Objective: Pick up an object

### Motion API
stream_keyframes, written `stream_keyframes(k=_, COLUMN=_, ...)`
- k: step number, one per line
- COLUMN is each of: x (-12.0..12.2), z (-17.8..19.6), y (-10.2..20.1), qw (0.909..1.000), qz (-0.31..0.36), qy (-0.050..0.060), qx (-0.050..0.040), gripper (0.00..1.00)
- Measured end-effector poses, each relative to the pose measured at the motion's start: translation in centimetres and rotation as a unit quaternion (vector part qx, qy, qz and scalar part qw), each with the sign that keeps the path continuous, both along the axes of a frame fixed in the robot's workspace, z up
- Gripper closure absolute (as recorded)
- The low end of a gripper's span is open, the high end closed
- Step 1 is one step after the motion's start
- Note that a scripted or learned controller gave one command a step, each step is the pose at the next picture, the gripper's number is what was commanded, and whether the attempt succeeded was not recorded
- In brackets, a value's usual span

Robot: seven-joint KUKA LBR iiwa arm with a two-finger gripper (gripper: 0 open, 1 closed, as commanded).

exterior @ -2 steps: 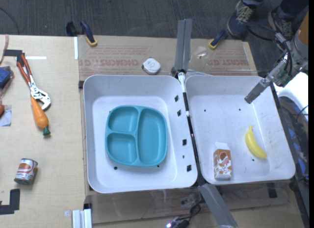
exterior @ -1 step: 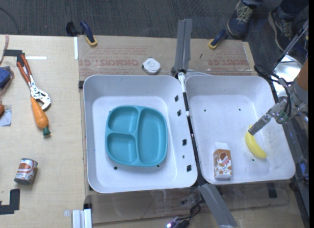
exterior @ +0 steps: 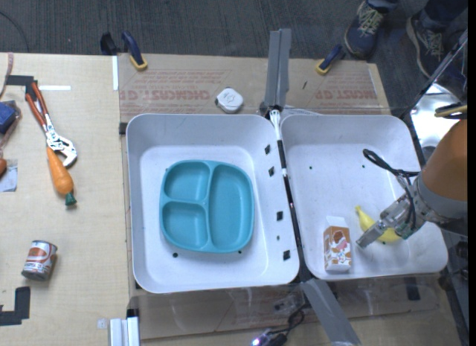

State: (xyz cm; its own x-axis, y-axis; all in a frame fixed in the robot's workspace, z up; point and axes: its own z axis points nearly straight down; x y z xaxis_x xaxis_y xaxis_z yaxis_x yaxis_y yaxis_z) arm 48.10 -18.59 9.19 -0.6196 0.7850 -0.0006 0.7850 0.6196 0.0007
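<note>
I reach in from the right with my grey arm bent low over the right-hand shallow white bin (exterior: pixel 416 140), and my two-finger gripper (exterior: pixel 379 231) comes down at a slant into that bin's lower right part, its tips resting right at a small yellow banana-shaped toy (exterior: pixel 366 218); whether my fingers are spread or closed on it I cannot tell, since the wrist covers them. Going left to right across the pale wooden bench (exterior: pixel 82 263): at the far left lie a metal adjustable wrench with red handles (exterior: pixel 47 130) and, just below it, an orange plastic carrot with a green tip (exterior: pixel 62 178), and lower still a small tin can lying on its side (exterior: pixel 38 258). Next comes the left-hand shallow white bin (exterior: pixel 141 188), which holds a teal plastic plate with three compartments (exterior: pixel 207 206). Above the bins, on brown cardboard (exterior: pixel 193 93), sits a small round white tape measure (exterior: pixel 229 100). In my bin, a small white and orange carton (exterior: pixel 337 248) stands near the front wall, just left of the banana toy, and a black looped cable (exterior: pixel 385 164) lies farther back. Beyond the bench is dark carpet (exterior: pixel 186 2), where someone's sneakers (exterior: pixel 364 26) stand.
</note>
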Motion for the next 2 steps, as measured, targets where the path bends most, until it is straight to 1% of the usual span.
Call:
stream_keyframes(k=1, x=0.1, z=1.0, y=-0.1, qw=1.0, qz=-0.002, qy=-0.002, qx=-0.0003, gripper=1.0)
stream_keyframes(k=2, x=2.9, z=10.0, y=10.3, qw=0.9942, qz=-0.108, qy=0.0, qx=-0.0003, gripper=1.0)
